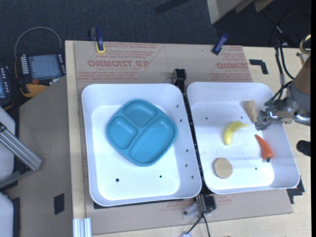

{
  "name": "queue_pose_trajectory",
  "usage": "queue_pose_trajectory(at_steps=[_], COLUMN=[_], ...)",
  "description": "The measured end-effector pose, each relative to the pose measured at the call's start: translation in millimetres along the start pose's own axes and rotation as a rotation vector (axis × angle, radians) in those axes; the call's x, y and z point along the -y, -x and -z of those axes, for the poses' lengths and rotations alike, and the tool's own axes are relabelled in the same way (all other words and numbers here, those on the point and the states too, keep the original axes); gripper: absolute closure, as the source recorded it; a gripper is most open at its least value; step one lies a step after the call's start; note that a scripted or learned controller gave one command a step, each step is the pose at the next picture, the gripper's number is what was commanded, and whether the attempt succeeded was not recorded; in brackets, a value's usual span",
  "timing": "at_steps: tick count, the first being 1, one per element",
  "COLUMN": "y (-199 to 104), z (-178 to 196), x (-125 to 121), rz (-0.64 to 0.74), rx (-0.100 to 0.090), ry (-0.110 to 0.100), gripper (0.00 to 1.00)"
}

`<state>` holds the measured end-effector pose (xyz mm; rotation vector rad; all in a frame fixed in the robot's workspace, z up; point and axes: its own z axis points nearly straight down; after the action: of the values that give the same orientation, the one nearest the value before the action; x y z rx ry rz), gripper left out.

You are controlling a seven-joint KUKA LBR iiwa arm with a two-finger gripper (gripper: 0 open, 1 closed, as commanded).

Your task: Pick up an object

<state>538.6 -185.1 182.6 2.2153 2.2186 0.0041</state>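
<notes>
In the left white bin (94, 147): one blue three-compartment plastic plate (141, 131). Right white bin (281, 174): yellow toy banana (232, 131), round tan cookie (222, 168), beige block (251, 110), orange carrot (263, 147). Gripper (263, 118) beside block; finger spread cannot be told. Advice: centre over one item, descend straight.

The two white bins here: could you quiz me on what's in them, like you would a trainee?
1. True or false: the blue divided plate lies in the left bin.
2. Which thing in the right bin lies nearest the pincer?
A. the round cookie
B. the tan bread piece
C. the banana
3. Fill in: the orange thing with a green tip is a ____.

Key: 1 true; 2 B; 3 carrot.
</notes>
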Motion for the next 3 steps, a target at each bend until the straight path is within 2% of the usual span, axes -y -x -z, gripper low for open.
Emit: queue_pose_trajectory(at_steps=[1, 3], y=[1, -91], z=[54, 59], x=[-2, -27], rz=[0.0, 0.0], rx=[0.001, -0.002], ry=[0.002, -0.004], gripper=[1.0, 1.0])
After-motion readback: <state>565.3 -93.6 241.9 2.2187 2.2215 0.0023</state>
